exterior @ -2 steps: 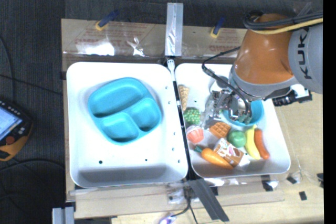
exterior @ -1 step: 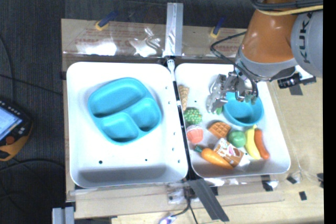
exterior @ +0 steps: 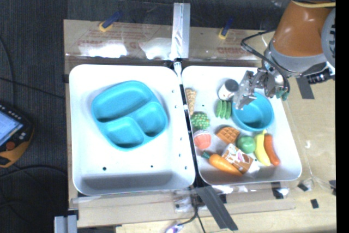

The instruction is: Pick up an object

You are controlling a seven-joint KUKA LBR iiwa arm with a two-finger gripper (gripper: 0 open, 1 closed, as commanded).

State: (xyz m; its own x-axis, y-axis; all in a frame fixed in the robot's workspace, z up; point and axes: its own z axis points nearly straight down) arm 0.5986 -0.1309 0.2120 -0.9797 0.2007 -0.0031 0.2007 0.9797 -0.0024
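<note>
My gripper [exterior: 246,94] hangs over the right bin [exterior: 289,172], at the left rim of a small blue bowl [exterior: 255,114]. Nothing shows between its fingers. Toy food lies around it: a green bean pod [exterior: 222,109] just left of the fingertips, a white and dark mushroom [exterior: 229,87] above that, an ice cream cone [exterior: 190,99], a broccoli piece [exterior: 199,119], a waffle [exterior: 228,133], a green ball [exterior: 246,143], a banana [exterior: 260,149], a red sausage [exterior: 271,151], a carrot [exterior: 222,162] and a strawberry-like piece [exterior: 203,141].
The left bin [exterior: 87,172] holds a blue divided plate [exterior: 130,113]. A printed carton [exterior: 238,157] lies among the toys at the right bin's front. A metal divider [exterior: 181,30] stands behind the bins. The arm's orange band [exterior: 302,27] fills the upper right.
</note>
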